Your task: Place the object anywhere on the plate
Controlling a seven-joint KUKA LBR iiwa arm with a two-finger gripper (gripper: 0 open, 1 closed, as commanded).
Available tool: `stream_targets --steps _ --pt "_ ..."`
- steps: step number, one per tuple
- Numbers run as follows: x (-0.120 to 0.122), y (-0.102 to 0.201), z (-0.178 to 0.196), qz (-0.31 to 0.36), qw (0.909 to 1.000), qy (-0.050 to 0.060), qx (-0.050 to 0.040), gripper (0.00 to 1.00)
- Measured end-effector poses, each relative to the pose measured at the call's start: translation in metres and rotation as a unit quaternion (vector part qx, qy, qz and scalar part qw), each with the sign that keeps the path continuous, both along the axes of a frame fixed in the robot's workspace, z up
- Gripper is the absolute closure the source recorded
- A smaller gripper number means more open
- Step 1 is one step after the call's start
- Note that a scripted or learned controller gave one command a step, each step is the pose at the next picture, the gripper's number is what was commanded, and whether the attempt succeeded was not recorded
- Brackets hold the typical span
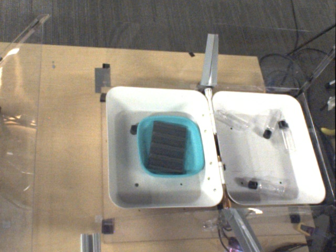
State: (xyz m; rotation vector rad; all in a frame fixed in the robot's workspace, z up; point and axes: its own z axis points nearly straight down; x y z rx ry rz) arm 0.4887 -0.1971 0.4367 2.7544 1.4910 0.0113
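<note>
The camera view looks down at a slant on a wooden table [58,156] bearing two shallow white bins side by side. In the left bin [121,188] sits a turquoise plate [195,140] with rounded corners, roughly central and turned a little off square. On the plate lies a dark ribbed object [168,147], a block with grooves running across it. It rests flat, well within the plate's raised rim, with turquoise showing on all sides. Judging from how it lies, the task's goal looks already met: the object is carried wholly by the plate and nothing leans on the bin wall. A small dark piece [134,129] touches the plate's left edge at the bin floor; what it is cannot be told.

The right bin [310,193] holds several clear plastic tubes with dark caps: one [231,119] near the upper left, two [278,130] toward the upper right, and one [265,185] lying along the lower part. They are scattered loosely, apart from each other, likely left as spare items for picking.

A grey metal post [210,59] stands behind the seam between the bins. How far the hand is open, or whether it holds anything, cannot be told here.
</note>
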Motion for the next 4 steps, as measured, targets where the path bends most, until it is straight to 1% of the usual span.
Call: stream_targets --steps 1,2,3,4 --pt "0.0000 0.0008 0.0000 -0.060 0.9982 0.000 0.0008 0.00" --pt "0.0000 -0.0013 -0.0003 -0.081 0.9967 0.000 0.0012 0.00" --pt "-0.0002 -0.0015 -0.0004 -0.153 0.9882 0.000 0.0026 0.00" --pt "-0.0002 -0.0038 -0.0006 -0.203 0.9791 0.000 0.0033 0.00"
